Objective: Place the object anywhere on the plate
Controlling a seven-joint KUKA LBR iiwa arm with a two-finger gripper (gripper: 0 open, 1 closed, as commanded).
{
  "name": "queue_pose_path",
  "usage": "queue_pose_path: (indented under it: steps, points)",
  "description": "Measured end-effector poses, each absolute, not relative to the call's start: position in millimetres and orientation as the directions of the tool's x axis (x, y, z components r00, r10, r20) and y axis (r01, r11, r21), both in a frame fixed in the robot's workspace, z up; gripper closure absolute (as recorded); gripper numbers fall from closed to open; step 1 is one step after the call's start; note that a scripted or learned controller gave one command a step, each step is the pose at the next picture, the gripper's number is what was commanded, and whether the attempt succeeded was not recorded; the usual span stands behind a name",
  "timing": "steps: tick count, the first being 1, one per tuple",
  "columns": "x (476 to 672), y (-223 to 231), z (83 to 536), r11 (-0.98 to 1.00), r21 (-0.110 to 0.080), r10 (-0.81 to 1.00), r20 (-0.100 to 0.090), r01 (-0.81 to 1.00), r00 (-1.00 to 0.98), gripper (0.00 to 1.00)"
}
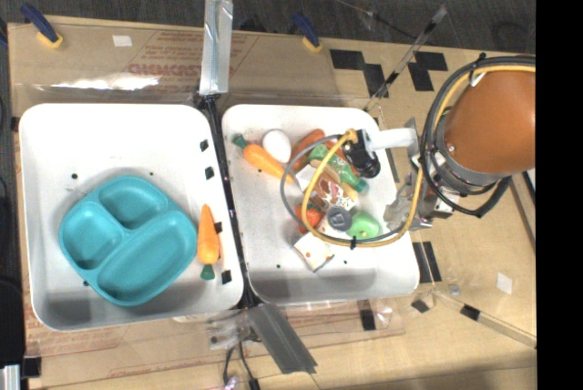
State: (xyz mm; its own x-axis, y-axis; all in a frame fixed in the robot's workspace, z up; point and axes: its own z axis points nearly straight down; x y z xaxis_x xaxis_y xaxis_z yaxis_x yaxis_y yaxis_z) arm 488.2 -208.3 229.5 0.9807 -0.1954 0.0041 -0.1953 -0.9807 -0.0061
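hand (pixel 399 208) is hanging at right bin's (pixel 364 277) edge, open or closed I cannot tell | thing to move is lying in toy food pile (pixel 332 192), well apart from plate (pixel 100 242) | probably light, stiff, slippery: I am advising gripping its narrow middle

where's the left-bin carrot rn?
Camera view: the carrot lies in the left bin near its right wall, just right of the plate, not on it.
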Motion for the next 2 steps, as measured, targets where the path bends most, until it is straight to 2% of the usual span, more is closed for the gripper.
queue_pose_path:
  steps: [1,2]
  points:
    - [486.5,-208.0,216.0,-0.981,-0.006,-0.194,0.001,-0.194,0.981,1.00]
    - [488.7,-208.5,262.6,-0.980,-0.005,-0.200,0.004,-0.200,0.980,1.00]
